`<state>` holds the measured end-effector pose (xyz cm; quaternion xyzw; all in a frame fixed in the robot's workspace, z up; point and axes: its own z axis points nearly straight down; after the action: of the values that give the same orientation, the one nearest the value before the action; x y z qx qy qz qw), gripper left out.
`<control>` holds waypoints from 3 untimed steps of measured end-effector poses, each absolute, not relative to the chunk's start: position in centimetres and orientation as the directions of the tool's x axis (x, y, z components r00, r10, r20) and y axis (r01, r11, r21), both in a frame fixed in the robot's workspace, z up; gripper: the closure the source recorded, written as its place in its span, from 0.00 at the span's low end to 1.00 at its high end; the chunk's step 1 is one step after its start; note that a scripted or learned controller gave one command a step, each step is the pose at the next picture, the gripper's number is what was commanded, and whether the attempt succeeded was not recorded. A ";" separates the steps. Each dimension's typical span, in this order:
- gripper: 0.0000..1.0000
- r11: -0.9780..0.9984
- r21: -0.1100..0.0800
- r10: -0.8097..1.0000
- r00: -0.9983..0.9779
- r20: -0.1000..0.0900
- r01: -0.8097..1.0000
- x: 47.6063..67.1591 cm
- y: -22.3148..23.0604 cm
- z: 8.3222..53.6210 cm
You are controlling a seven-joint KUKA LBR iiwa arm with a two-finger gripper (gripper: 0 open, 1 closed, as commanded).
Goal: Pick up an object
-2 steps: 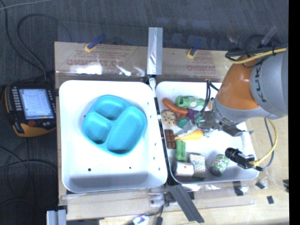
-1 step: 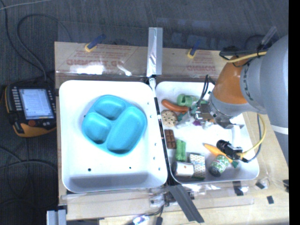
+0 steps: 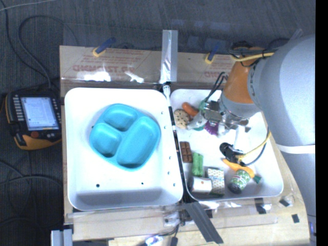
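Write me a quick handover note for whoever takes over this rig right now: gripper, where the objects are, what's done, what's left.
Gripper: low over the upper part of the right bin, among the items; nothing is visibly held.
Objects: cookie, orange carrot-like piece, purple item, chocolate bar, green block and other small items all lie in the right bin. Left bin holds a blue divided tray.
Done: no pick shows.
Left: grasp one object and lift it.
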<state>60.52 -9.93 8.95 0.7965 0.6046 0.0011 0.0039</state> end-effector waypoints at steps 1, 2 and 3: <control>1.00 -0.267 0.007 0.964 0.267 -0.004 0.964 60.6 -9.9 9.9; 1.00 -0.069 -0.006 0.998 0.069 -0.002 0.998 55.2 -4.5 18.2; 1.00 -0.019 -0.005 1.000 0.019 -0.003 1.000 57.5 -9.3 18.2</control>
<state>57.47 -9.32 18.17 0.7136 0.7005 -0.0030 -0.0009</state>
